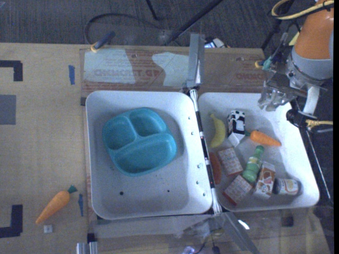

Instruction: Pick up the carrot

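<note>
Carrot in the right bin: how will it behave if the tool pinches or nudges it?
The carrot looks like smooth moulded plastic, so probably stiff and light. Its tapered, rounded body may squirt out of a pinch near the tip, or roll. It lies by the green bottle, which a nudge could disturb.

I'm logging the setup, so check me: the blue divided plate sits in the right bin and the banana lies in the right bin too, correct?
Not quite. The camera view shows the blue divided plate in the left bin, not the right one. The banana does lie in the right bin, as you said.
</note>
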You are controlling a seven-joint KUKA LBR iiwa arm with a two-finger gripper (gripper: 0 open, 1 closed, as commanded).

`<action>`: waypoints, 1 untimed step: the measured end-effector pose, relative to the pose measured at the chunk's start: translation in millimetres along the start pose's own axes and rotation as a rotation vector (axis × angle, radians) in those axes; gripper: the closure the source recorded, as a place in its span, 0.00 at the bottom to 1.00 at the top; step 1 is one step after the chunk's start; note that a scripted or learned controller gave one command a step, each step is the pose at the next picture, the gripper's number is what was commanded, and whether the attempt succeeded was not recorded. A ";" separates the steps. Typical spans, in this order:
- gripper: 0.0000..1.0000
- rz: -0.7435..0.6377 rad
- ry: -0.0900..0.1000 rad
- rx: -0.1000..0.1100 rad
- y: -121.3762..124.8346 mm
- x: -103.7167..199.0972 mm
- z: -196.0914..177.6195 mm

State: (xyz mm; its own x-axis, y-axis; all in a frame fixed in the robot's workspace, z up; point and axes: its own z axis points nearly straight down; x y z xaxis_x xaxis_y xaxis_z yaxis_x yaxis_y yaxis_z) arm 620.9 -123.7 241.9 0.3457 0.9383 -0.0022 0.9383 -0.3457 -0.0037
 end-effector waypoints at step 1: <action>0.00 0.000 0.000 0.001 -0.1 0.1 0.2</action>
State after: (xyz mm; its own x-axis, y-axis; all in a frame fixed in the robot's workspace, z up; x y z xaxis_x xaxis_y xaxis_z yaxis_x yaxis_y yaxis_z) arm 620.8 -123.5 241.6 0.3457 0.9384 -0.0024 0.9383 -0.3457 -0.0042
